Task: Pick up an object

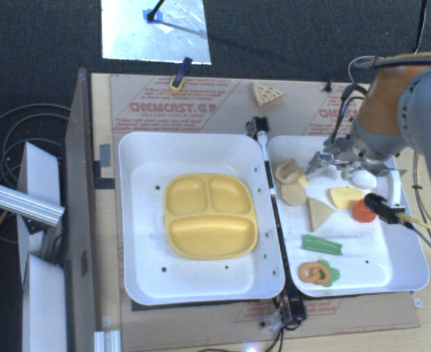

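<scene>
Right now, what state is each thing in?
Yellow tray: flat in left bin, compartments bare.
Green piece: lying flat, right bin.
Red ball: resting beside yellow slice.
Pretzel: lying flat.
Claw: low over right bin.

- The arm (410,108) is cut off by the right edge
- Its gripper (341,161) hides the fingers and part of the right bin (406,270)

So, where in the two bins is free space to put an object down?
Left bin: bare floor all around the yellow tray, widest on its left. Right bin: a free patch right of the green piece and pretzel. Its upper half is crowded around the gripper.
</scene>
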{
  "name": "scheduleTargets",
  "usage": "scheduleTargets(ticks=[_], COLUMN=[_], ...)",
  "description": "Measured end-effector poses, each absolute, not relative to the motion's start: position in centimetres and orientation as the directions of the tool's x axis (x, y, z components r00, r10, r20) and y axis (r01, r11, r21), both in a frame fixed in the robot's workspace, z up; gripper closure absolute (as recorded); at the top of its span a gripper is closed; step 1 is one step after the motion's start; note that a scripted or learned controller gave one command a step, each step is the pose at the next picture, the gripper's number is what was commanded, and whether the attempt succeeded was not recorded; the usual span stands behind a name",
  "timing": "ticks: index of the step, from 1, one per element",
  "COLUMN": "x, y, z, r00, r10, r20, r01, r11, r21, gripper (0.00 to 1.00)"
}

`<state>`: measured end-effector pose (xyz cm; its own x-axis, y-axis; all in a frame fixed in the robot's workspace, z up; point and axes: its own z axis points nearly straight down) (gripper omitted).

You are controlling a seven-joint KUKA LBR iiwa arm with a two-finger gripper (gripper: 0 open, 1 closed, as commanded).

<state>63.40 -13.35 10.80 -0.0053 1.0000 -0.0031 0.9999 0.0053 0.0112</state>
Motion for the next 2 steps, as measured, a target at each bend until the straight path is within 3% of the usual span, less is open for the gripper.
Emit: scheduleTargets(ticks=[2], x=[55.5], y=[-12.1], z=[8.4], r00=[0.0], r10=[1.0], r20=[0.001], r01=[1.0], r11=[0.0], r21=[-0.003], gripper=[0.0])
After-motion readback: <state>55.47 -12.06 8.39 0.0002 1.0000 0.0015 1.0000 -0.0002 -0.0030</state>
